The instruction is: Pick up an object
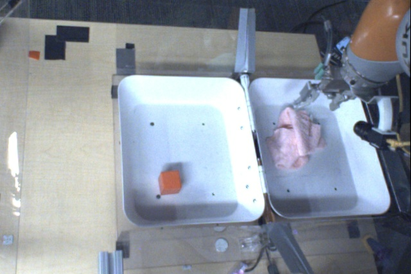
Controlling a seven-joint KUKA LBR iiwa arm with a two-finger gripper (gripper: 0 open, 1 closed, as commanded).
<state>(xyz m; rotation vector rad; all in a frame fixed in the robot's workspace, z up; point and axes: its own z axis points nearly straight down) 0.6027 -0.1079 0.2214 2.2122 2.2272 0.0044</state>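
Note:
A crumpled pink cloth (294,139) lies in the middle of the right bin (359,192). An orange block (170,182) sits in the left bin (192,99), near its front left. My gripper (321,99) hangs over the right bin's far side, just above and behind the cloth's top edge. Its two fingers (306,95) are spread apart, open, with nothing between them. The arm's orange band (379,22) rises behind it at the right.
A metal divider post (244,42) stands between the bins at the back. Black markers (64,40) and a small orange tag (34,55) lie on the bench at far left. Cables and a black fixture (379,135) crowd the right bin's right rim.

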